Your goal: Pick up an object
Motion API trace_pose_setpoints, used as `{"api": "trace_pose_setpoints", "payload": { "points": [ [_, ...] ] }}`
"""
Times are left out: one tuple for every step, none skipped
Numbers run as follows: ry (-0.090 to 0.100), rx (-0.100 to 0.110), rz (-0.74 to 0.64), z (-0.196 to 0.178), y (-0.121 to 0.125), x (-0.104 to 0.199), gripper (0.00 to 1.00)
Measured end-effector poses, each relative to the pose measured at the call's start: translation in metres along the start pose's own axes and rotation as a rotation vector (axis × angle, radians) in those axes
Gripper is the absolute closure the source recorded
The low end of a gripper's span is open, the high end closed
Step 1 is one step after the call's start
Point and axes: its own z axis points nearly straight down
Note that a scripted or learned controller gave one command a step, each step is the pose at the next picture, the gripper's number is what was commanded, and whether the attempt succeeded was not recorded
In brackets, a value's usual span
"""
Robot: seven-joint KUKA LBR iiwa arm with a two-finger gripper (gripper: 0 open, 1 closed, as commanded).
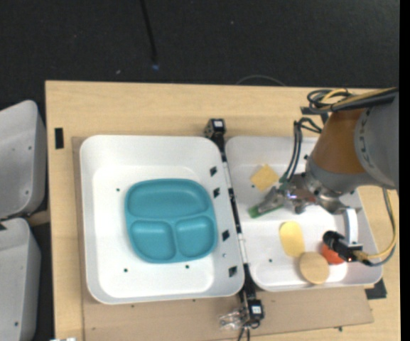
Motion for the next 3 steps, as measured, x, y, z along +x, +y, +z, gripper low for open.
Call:
{"api": "trace_pose_setpoints", "payload": {
  "points": [
    [0.001,-0.007,0.007,-0.013,0.002,0.0,1.0],
    [0.001,-0.005,-0.008,-0.064,0.013,-0.004,1.0],
    [0.001,-0.007,-0.011,-0.127,0.021,-0.003,1.0]
  ]
}}
